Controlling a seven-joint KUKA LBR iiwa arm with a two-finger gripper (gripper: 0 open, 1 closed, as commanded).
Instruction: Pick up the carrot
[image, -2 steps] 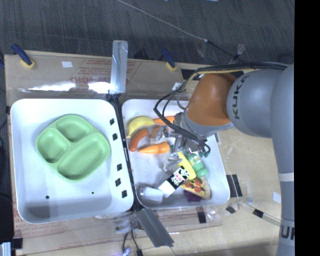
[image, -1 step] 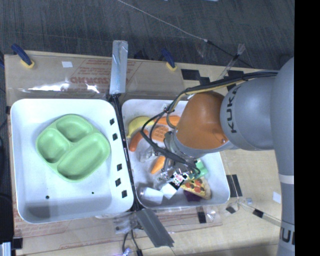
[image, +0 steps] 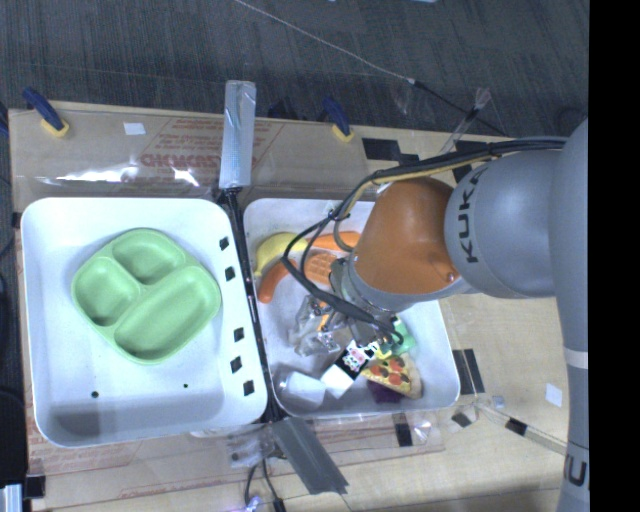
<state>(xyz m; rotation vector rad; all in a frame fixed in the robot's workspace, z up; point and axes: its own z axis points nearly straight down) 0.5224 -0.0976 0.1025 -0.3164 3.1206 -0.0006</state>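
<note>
Camera view: wooden bench (image: 500, 330) bears two white bins (image: 50, 300).

The carrot (image: 283, 273) is orange and tapered, lying slantwise in the right bin (image: 440, 340) near its left wall, just below a yellow banana (image: 272, 248), its upper end hidden under the arm (image: 420, 245).

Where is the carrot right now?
In the camera view the carrot lies in the right bin, near its left wall, just below the banana and partly under the arm.
</note>
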